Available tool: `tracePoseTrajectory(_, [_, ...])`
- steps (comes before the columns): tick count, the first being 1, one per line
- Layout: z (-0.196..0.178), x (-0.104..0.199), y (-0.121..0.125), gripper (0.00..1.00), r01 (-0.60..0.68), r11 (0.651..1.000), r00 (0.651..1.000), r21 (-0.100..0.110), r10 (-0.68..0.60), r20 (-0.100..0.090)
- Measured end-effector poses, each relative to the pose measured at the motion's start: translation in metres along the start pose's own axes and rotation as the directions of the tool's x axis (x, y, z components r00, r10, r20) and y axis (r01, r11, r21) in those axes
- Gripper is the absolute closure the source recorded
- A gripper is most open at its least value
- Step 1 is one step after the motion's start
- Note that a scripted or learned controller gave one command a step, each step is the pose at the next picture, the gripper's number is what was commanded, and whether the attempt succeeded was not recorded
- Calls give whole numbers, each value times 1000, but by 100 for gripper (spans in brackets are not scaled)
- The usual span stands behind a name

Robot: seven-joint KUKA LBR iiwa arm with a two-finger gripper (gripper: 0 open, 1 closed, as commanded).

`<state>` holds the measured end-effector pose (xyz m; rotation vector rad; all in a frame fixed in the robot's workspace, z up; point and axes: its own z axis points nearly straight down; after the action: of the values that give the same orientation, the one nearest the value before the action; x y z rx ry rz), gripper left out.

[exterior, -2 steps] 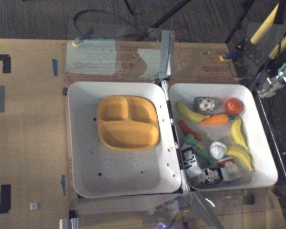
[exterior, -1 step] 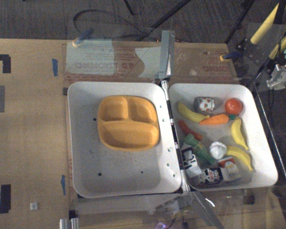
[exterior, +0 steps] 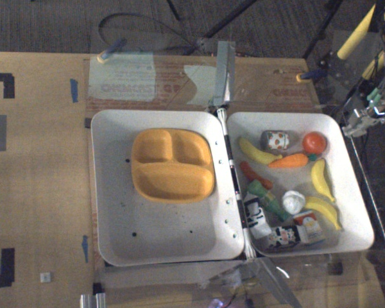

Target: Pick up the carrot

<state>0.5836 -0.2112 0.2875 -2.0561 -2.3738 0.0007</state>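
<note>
So the carrot (exterior: 289, 162) is sitting in the right bin (exterior: 358, 201), toward the far edge and roughly halfway across it. It's lying on its side with the green end pointing at the bin's right edge. Nothing's holding it. A red tomato (exterior: 314, 142) is just beside it on the far-right side, a small can (exterior: 276, 140) is just behind its tip, and a yellow banana (exterior: 256, 151) is right up against that pointed end.

There are two more bananas (exterior: 319, 179) along the right edge, plus a red pepper (exterior: 255, 175), a green bottle (exterior: 267, 198) and a white round thing (exterior: 293, 202) around the middle. A couple of small cartons (exterior: 289, 235) are crammed at the near edge.

The left bin (exterior: 102, 191) has an orange divided plate (exterior: 172, 165) in its far half.

The gripper (exterior: 362, 117) looks to be hanging just outside the right bin's far-right corner, well apart from the carrot. It's too small and blurry there, so honestly can't tell how wide it's set.
</note>
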Motion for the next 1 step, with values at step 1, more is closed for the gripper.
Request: tracePoseTrajectory(1, [27,-17,41,100,-275,961,961,-5,275,3])
